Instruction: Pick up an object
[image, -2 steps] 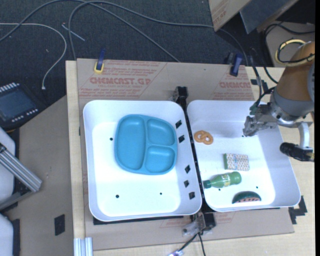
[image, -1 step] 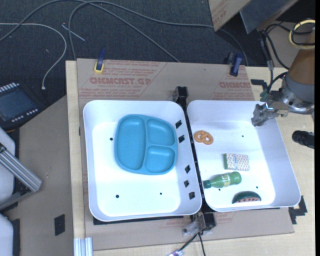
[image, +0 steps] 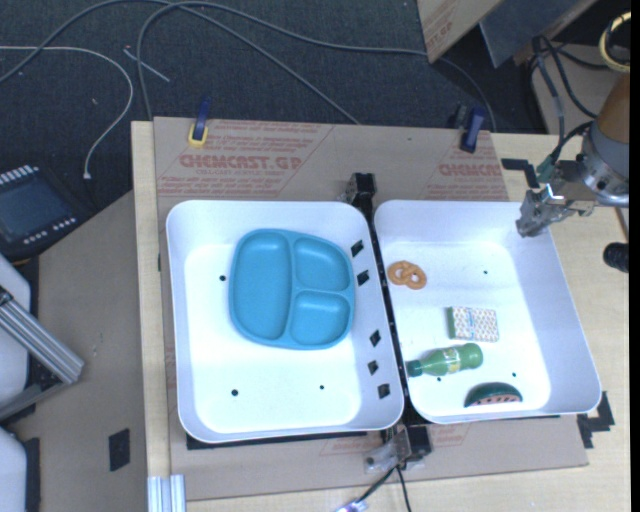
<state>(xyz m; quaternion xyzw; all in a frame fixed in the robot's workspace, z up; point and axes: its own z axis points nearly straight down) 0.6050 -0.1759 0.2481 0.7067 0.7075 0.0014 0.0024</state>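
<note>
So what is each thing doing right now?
Blue plate: flat in the left bin, nothing on it.
Pretzel: lying flat in the right bin.
Green bottle: on its side.
Small packet: lying flat.
Watermelon slice: lying by the near rim.
Gripper: above the right bin's far corner, holding nothing.

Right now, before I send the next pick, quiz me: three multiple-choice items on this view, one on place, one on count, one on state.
1. Where is the blue tray?
A. left bin
B. right bin
C. bare bench

2. How many things lie in the right bin?
A. two
B. four
C. six

3. How does the green bottle rest?
A. upright
B. on its side
C. between the fingers

Answers:
1 A, it lies inside the left bin.
2 B: pretzel, packet, bottle, watermelon slice.
3 B, it lies flat, far from the gripper.
</note>
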